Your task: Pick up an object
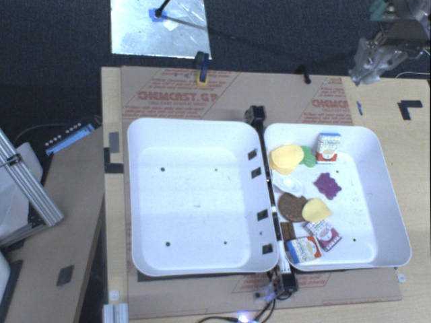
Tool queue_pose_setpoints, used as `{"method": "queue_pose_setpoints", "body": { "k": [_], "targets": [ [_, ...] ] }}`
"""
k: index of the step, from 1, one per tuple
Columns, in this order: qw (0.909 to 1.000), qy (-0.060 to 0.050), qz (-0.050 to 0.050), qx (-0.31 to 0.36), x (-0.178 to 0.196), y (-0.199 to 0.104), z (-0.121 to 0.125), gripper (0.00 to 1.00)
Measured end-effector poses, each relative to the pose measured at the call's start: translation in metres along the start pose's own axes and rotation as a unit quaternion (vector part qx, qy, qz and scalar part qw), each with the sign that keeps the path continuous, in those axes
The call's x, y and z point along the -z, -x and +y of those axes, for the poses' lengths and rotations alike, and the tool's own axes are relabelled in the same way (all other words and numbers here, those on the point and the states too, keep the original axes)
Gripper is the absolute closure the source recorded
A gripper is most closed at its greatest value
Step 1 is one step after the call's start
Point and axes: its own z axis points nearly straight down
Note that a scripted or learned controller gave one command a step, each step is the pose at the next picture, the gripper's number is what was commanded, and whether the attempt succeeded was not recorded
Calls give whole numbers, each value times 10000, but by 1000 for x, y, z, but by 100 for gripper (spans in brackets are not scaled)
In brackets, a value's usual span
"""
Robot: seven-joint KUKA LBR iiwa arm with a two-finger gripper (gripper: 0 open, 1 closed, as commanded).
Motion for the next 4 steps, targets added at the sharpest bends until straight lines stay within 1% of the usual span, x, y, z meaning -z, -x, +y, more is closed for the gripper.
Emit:
{"method": "queue_pose_setpoints", "body": {
  "k": [1, 2, 3, 4],
  "targets": [
    [10000, -30, -23, -92, -3, 91, -58, 100],
    [9999, -27, -35, -98, -3, 193, -74, 100],
    [10000, -86, 9, 1, -119, 115, -70, 100],
    [10000, -20, 8, 44, -90, -27, -70, 100]
  ]
}}
